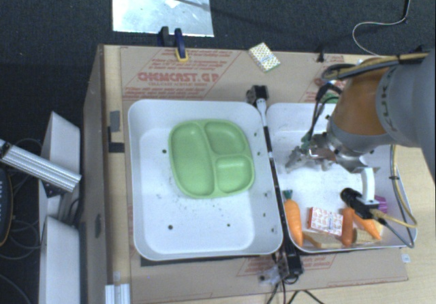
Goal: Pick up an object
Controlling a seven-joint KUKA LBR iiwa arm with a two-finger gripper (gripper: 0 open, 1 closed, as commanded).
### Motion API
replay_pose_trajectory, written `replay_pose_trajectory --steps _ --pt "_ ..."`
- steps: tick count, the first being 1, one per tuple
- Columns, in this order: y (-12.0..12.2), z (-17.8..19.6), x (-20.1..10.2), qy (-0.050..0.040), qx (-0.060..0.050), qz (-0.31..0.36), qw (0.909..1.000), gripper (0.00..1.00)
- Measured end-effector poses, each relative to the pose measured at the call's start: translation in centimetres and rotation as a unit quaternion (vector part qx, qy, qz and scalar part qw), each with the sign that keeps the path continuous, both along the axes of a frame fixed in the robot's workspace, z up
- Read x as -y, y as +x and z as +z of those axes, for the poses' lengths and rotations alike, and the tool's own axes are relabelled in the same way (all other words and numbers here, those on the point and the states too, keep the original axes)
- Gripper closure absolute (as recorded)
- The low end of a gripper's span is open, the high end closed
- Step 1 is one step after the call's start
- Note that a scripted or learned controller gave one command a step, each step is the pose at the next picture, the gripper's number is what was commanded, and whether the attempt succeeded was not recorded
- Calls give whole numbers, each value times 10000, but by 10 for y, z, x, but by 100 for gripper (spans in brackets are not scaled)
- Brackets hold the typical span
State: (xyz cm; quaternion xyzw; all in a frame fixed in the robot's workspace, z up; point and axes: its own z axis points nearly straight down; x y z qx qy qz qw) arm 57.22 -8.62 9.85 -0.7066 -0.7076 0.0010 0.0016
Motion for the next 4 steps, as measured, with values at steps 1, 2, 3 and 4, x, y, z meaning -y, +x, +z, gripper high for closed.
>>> replay_pose_trajectory --steps 1,2,3,4 --pt "2 12 0 -5 34 4 10000 100" --pt "3 23 0 -4 44 8 10000 100" --pt "-67 86 -21 0 23 2 10000 100" --pt "-85 110 -44 -1 28 12 10000 100"
